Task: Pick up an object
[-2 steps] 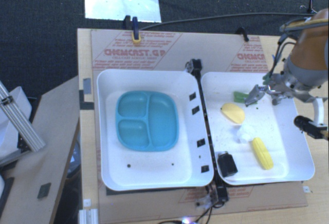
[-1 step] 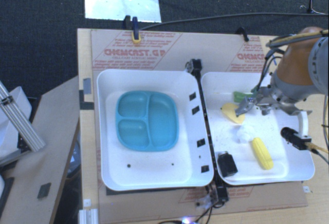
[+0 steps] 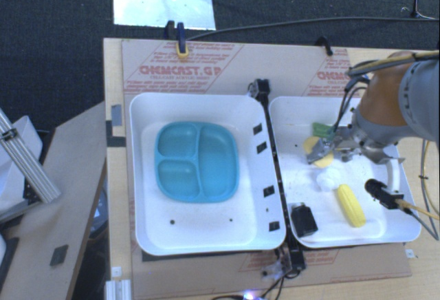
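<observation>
Black block [image 3: 303, 219] at the right bin's [image 3: 395, 230] near rim.
One corn cob [image 3: 350, 205] beside the gripper [image 3: 322, 154]; fingers' state unclear.

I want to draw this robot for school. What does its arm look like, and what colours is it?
The grey, rounded robot arm is thick like a big pipe, with an orange band wrapped around it above the wrist. Thin dark cables loop along the orange part. At the end sits a small silvery metal gripper, much thinner than the arm.
</observation>
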You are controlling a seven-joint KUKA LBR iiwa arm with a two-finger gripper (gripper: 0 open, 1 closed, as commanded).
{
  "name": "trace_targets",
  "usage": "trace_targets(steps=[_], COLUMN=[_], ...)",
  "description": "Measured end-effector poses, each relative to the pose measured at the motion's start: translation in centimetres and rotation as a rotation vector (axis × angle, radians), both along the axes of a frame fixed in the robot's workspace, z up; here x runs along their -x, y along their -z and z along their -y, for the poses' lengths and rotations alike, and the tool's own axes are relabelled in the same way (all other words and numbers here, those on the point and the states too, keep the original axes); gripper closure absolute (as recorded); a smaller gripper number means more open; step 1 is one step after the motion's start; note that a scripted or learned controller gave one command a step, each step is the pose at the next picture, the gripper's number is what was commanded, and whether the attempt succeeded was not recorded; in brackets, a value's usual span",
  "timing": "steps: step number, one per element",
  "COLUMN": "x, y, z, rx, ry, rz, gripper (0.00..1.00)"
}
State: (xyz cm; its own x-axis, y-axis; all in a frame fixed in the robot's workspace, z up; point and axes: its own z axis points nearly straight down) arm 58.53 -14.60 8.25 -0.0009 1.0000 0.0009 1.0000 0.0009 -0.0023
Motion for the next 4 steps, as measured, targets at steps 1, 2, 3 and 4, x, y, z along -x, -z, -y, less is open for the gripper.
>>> trace_targets(steps=[1, 2, 3, 4], x=[-0.4, -0.9, -1.9, -2.1], y=[-1.6, -6.3, -12.4, -16.9], z=[0.2, -0.5, -0.4, -0.3], rx=[0.005, 0.002, 0.003, 0.003], ry=[0.001, -0.004, -0.004, -0.005], rz=[0.013, 0.009, 0.011, 0.009], gripper=[1.00, 1.00, 1.00, 1.00])
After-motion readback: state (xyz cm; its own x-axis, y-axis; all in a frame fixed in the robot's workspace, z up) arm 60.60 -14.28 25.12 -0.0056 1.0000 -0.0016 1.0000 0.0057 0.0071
